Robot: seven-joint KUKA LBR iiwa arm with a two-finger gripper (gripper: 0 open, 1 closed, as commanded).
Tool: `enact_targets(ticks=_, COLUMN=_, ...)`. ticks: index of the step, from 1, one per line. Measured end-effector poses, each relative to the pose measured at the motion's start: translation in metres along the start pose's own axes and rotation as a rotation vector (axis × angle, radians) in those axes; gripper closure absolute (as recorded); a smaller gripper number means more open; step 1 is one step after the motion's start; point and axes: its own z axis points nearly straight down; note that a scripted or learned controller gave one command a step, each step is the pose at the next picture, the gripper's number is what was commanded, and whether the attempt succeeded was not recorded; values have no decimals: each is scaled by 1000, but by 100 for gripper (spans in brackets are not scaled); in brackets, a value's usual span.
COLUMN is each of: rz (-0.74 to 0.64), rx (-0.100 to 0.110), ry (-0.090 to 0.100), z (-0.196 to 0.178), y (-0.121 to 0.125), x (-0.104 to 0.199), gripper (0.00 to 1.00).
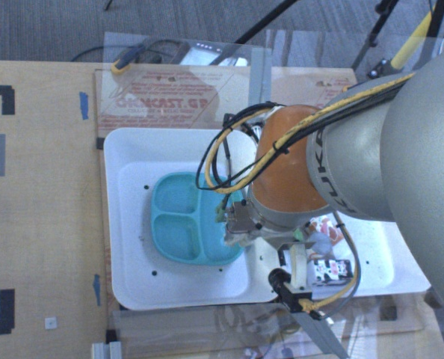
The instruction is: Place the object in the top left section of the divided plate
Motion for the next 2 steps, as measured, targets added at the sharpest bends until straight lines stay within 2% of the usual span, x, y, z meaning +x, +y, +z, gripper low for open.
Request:
enact_targets(ticks=1, rz=-14, rx=-10, ry=-4, z=70, y=18, x=31, gripper=100)
enact_targets(ticks=2, rz=-111, rx=-9, ry=-6, z=74, y=48, x=29, gripper=100)
